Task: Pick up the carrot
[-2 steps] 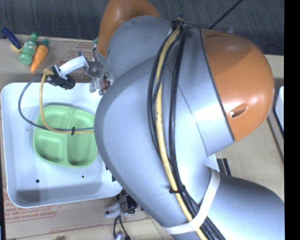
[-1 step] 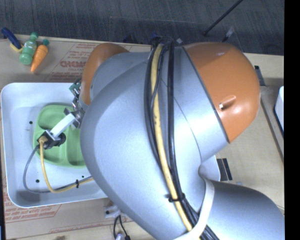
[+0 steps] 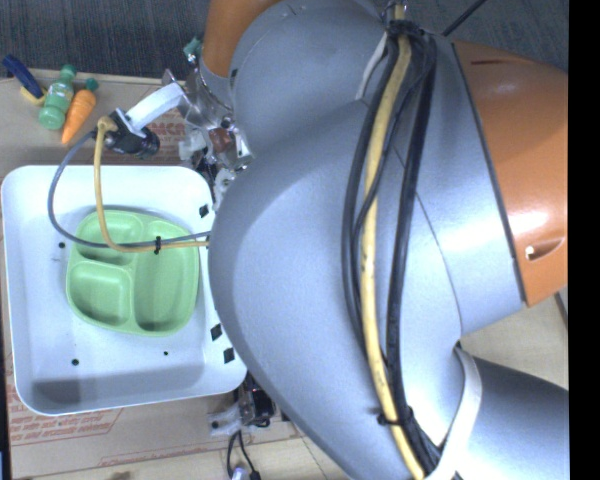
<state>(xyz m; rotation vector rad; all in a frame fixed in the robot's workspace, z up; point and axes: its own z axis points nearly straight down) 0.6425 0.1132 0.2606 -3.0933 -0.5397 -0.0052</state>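
The carrot [image 3: 78,112], small and orange with a green top, lies on the bench beyond the far left corner of the left bin [image 3: 30,368], outside it. The grey arm [image 3: 380,228] with its orange band covers most of the view and hides the right bin. Its gripper end [image 3: 212,140] shows at the upper middle, over the far right corner of the left bin and well to the right of the carrot. Nothing is seen held in it.
A green bottle-shaped toy [image 3: 55,104] lies touching the carrot's left side, with a blue and yellow item [image 3: 21,77] further left. A green divided plate [image 3: 135,273] sits in the left bin. Yellow and grey cables [image 3: 98,183] loop over it.
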